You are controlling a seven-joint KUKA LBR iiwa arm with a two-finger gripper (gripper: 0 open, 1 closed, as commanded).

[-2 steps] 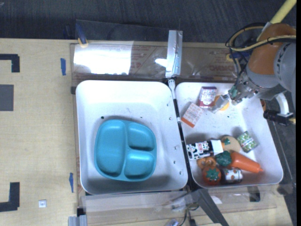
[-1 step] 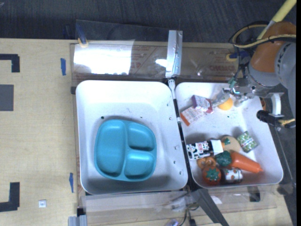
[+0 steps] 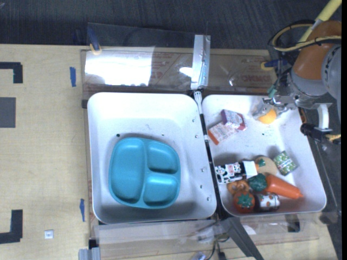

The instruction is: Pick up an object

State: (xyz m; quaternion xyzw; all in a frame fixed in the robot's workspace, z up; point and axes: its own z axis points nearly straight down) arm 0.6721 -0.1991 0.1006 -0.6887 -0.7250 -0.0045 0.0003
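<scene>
I see gripper [image 3: 269,108] at 1 o'clock of right bin [image 3: 314,169], fingers pinching small yellow-orange object [image 3: 267,116]. Carton [image 3: 226,125] at its 9 o'clock. Blue divided plate [image 3: 144,171] sits in left bin [image 3: 103,112].

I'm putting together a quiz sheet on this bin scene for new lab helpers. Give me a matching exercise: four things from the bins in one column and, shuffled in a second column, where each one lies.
Things:
1. blue divided plate
2. orange carrot
3. small carton
4. cow-patterned box

Places:
A. far part of the right bin, near its left wall
B. left bin, toward the near side
C. near right corner of the right bin
D. middle of the right bin, by its left wall

Pairs: 1-B, 2-C, 3-A, 4-D
</scene>
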